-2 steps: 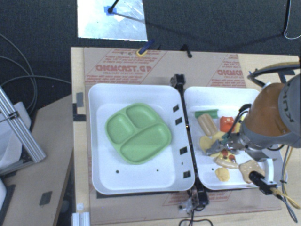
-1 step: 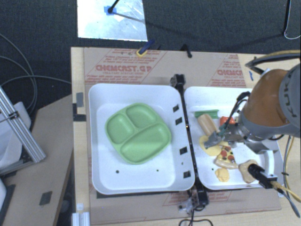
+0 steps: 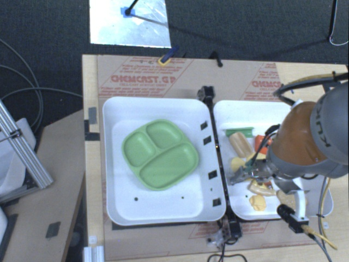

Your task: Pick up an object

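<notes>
Toy foods (image 3: 240,144) crowd around the gripper (image 3: 240,174).

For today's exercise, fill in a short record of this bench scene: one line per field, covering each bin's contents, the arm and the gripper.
left bin: shallow white bin holding a light green three-compartment plate
right bin: shallow white bin holding small toy foods, among them a tan sausage-shaped piece and a yellow lump
arm: grey arm with orange band over the right bin
gripper: two-finger gripper low among the foods; grasp cannot be told

Green divided plate (image 3: 160,154) in left bin (image 3: 117,201); claw (image 3: 240,174) low over toy food (image 3: 240,144) in right bin (image 3: 245,111).
</notes>
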`<state>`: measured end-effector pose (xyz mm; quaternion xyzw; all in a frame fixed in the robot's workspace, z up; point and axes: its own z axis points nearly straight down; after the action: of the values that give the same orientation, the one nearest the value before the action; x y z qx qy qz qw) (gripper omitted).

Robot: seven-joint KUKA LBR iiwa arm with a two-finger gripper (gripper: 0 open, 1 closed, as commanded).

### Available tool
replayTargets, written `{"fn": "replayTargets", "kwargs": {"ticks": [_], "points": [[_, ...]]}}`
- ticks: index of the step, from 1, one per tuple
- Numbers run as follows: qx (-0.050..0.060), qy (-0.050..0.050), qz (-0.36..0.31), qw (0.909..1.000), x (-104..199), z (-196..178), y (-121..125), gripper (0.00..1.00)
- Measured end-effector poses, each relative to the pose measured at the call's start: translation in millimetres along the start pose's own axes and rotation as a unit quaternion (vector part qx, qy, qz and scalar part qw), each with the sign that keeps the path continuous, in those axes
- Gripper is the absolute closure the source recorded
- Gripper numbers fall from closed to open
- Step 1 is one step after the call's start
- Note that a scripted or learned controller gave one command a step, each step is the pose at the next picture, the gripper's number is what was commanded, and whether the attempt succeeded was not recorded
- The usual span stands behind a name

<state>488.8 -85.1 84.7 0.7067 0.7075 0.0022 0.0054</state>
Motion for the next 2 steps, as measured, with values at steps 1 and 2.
{"fn": "replayTargets", "kwargs": {"ticks": [1,2], "points": [[0.000,0.002,-0.002,1.0000,14.1,-105.7,1.4,0.00],[0.008,0.003,0.001,1.0000,1.8,-12.4,-3.6,0.00]]}}
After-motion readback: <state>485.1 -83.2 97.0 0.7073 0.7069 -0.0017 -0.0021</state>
